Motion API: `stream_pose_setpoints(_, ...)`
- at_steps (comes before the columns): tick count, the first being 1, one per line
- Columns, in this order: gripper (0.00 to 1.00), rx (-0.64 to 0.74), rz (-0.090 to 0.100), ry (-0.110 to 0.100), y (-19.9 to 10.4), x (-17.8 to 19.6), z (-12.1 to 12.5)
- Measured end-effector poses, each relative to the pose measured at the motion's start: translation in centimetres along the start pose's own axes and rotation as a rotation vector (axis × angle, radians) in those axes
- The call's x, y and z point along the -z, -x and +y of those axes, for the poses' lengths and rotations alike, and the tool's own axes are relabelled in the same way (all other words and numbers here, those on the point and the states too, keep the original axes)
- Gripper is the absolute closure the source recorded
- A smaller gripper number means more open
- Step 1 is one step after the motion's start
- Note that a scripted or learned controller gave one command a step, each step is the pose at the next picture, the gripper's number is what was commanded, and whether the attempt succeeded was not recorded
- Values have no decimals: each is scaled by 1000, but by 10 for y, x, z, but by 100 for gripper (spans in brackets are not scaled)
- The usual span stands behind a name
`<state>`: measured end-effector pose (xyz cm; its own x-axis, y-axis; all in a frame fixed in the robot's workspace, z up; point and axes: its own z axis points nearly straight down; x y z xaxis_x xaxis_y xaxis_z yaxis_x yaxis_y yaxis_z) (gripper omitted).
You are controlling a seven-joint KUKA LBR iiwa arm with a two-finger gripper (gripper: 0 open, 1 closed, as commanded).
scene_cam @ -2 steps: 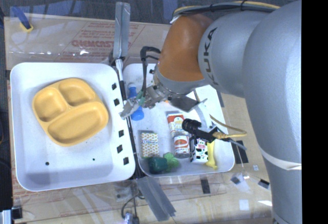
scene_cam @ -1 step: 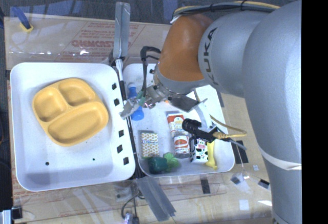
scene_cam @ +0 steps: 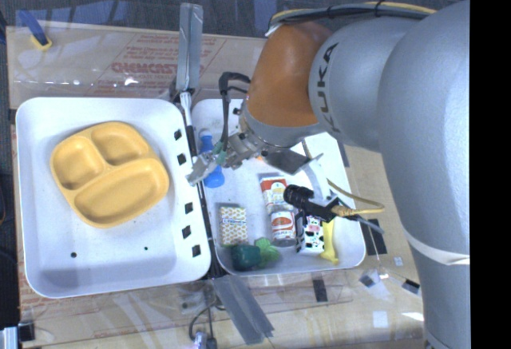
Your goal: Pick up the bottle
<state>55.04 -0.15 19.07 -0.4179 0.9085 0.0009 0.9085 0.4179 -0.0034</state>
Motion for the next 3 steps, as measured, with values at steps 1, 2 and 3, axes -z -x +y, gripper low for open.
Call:
stream_pose_setpoints(1,0,0,0,0,0,0,0)
stream_pose_setpoints(2,0,0,0,0,0,0,0)
stream_pose_setpoints(3,0,0,0,0,0,0,0)
